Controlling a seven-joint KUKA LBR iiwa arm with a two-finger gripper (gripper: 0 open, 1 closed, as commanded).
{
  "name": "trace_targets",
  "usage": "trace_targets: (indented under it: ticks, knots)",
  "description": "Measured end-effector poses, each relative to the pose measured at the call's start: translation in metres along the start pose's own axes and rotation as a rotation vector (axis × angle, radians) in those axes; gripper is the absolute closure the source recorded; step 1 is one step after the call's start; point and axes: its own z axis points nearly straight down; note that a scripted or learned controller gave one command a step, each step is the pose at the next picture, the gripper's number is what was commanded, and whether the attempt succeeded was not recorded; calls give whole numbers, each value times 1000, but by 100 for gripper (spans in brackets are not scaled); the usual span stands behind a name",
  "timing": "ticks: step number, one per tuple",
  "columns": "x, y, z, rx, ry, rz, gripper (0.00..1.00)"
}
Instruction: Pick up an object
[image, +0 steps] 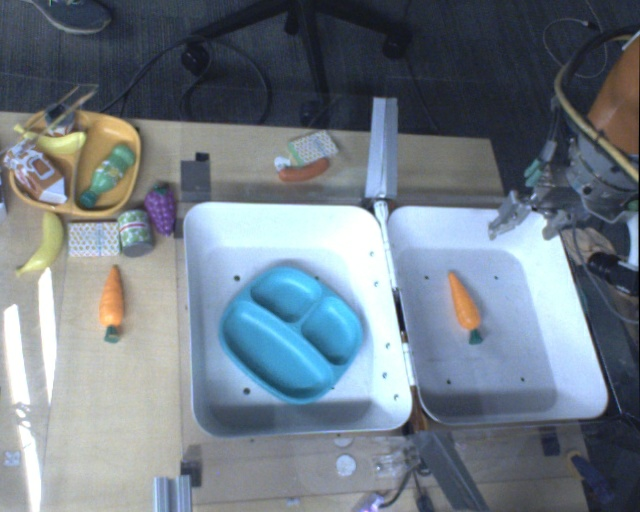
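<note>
Jaws seen spread apart w/ nothing between them: the grey two-finger gripper (527, 222) is hung over the upper right corner of the right shallow white plastic bin (560, 400), at the end of the grey arm w/ orange band (612, 110) that comes in from the right. One small orange plastic carrot w/ green stub (463, 304) is seen lying flat on the right bin's floor, near its middle, tip toward top, well apart from the gripper, below & left of it. Left shallow white plastic bin (205, 300) is taken up by a blue three-compartment plastic tray (290, 330), set at a slant. On the wooden bench (440, 165), left of the bins: a second orange toy carrot (111, 302), a yellow toy banana (44, 244), a purple toy grape bunch (160, 208), a small green-label can (134, 231) & a yellow bowl (122, 135) holding a green bottle (106, 174). A toy hot dog (304, 171) is seen above the left bin, by the rail
</note>
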Motion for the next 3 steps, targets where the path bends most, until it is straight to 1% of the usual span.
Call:
trace_targets:
  ticks: [1, 2, 3]
  knots:
    - [101, 14, 17, 1, 1, -251, 0]
    - [197, -11, -18, 1, 2, -327, 0]
    - [197, -10, -29, -4, 2, -327, 100]
